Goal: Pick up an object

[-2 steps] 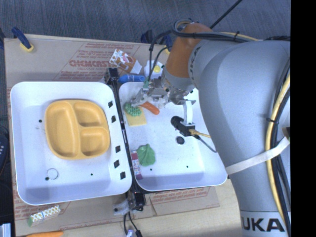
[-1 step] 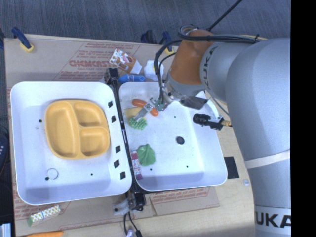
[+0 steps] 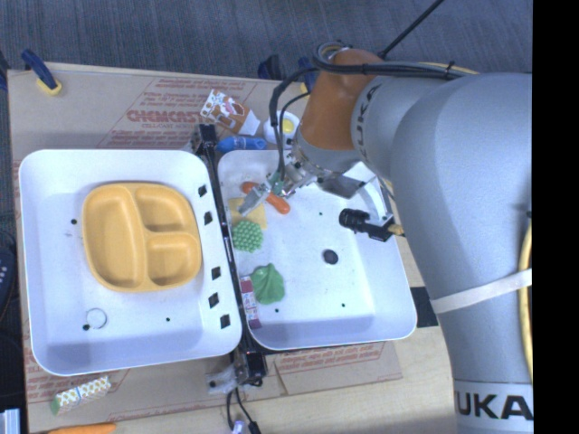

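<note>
An orange carrot-like piece [image 3: 280, 205] lies in the upper left part of the right bin [image 3: 362, 319], just below the hand [image 3: 274, 190], which sits low over it. Where the two meet is small and cluttered, so I cannot tell whether the hand is open or closed, or whether it has hold of anything. The grey arm [image 3: 452, 170] covers the upper right corner of this bin and fills the right of the frame.

A pale yellow piece [image 3: 250, 212] lies just left of the orange one, partly tucked under it. Below that is a green knobbly ball [image 3: 247, 235], and lower still a green leaf-shaped thing [image 3: 268, 283]. A red and white bar [image 3: 246, 302] lies along the bin's left wall, and a small dark round thing [image 3: 330, 258] sits apart near the middle.

The left bin [image 3: 45, 333] holds a yellow divided plate [image 3: 140, 238] and a faint clear ring [image 3: 95, 317] near its lower left corner.

Both bins rest on printed brown cardboard [image 3: 118, 98] that covers the bench. A small packet [image 3: 223, 109] and a blue thing [image 3: 241, 143] lie on it above the bins. Grey-blue carpet [image 3: 181, 16] runs across the top.
</note>
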`<action>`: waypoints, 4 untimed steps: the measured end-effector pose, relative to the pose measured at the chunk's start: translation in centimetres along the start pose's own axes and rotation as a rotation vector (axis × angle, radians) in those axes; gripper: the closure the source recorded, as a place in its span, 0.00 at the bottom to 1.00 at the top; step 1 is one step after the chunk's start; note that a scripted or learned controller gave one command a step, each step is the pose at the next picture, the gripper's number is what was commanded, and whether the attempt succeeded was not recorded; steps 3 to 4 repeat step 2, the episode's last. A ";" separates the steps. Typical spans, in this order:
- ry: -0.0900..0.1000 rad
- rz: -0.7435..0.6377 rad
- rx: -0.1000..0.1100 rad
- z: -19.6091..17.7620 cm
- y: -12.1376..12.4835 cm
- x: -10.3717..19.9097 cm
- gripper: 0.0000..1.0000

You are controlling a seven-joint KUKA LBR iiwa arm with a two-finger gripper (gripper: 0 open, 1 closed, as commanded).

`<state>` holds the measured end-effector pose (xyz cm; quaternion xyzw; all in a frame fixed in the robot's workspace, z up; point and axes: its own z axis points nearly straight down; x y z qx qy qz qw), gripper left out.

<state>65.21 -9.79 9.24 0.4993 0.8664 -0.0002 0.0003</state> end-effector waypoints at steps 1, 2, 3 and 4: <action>0.000 -0.005 0.001 -1.0 0.0 0.0 1.00; 0.001 0.056 0.000 -10.9 -3.7 10.7 1.00; 0.001 0.056 0.000 -10.9 -3.7 10.7 1.00; 0.001 0.056 0.000 -10.9 -3.7 10.7 1.00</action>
